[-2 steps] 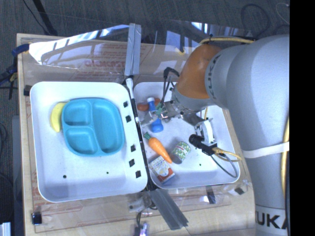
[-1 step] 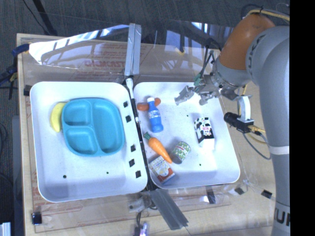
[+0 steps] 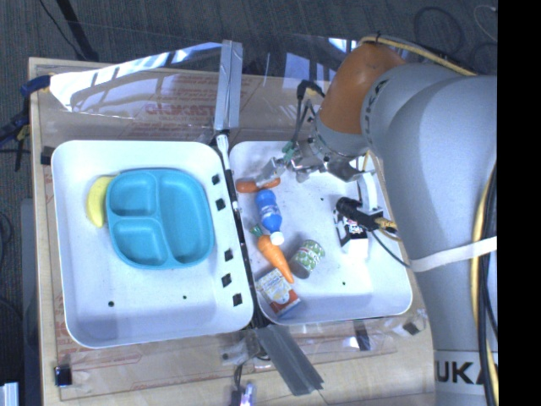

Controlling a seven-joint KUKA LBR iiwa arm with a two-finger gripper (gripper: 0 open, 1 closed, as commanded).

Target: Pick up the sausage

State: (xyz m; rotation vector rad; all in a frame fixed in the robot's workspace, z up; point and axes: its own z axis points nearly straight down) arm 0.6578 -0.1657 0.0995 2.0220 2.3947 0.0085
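Gripper (image 3: 283,164) hung just right of sausage (image 3: 246,187), prob. lining up to grab; grip state couldn't tell.

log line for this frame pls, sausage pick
phase: reaching | gripper: over right bin far left corner | sausage: on bin floor beside blue bottle, not grasped

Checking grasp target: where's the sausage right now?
Camera view: the sausage lies in the right bin, near its upper-left corner, just above the blue bottle.
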